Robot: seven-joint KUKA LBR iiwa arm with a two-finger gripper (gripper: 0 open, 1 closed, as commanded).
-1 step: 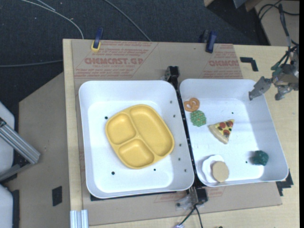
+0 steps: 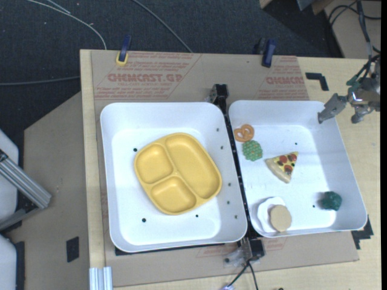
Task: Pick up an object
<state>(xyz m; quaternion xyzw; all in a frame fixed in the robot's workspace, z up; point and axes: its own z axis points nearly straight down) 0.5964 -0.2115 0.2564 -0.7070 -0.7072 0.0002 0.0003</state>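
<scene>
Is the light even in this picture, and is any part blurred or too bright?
Camera view: light is soft and even, shadows faint; the white bins look bright but keep detail; the hand at the right edge is slightly blurred; the pizza slice and yellow tray are sharp.

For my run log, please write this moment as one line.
gripper: open, above right bin's far right corner | holding: nothing | objects: pretzel, pizza slice | left bin: yellow tray
</scene>
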